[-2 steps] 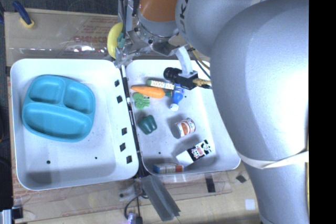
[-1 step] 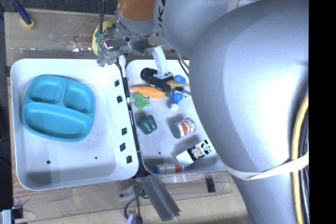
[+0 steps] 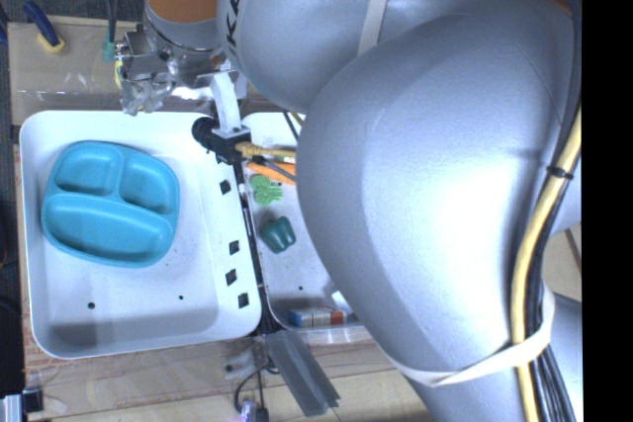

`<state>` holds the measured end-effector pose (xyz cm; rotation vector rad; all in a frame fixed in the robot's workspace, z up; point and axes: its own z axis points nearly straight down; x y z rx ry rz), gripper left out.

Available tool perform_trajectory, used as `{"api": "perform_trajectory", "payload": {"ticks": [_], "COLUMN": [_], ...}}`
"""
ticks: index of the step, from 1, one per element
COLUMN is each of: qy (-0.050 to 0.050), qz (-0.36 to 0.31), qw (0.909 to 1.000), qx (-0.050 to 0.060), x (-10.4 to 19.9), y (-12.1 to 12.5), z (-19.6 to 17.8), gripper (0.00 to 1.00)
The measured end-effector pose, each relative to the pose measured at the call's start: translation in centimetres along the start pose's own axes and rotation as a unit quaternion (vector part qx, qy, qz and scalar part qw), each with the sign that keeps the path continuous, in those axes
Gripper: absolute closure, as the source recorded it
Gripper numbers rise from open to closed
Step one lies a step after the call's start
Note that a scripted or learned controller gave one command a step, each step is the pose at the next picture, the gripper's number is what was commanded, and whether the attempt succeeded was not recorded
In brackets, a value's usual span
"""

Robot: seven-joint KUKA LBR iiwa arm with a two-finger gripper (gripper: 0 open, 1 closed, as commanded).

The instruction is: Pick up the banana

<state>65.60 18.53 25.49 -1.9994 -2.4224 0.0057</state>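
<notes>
Grey arm (image 3: 435, 163) filling right of frame; gripper (image 3: 148, 94) hovering at upper left, above left bin (image 3: 119, 326) rim. Blue divided plate (image 3: 109, 203) lying in left bin. Banana location: cannot tell.

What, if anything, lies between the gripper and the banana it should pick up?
I cannot tell: the arm covers most of the right bin, so the banana's place is unclear. The gripper hangs at the left bin's far rim, beyond the blue plate.
</notes>
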Motion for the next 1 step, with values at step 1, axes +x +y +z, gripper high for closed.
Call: {"api": "perform_trajectory", "payload": {"ticks": [1], "qy": [0.000], "qz": [0.004], "qw": [1.0000], "qx": [0.002], "x": [2.74], "y": [0.52], "z": [4.03], "gripper": [1.00]}}
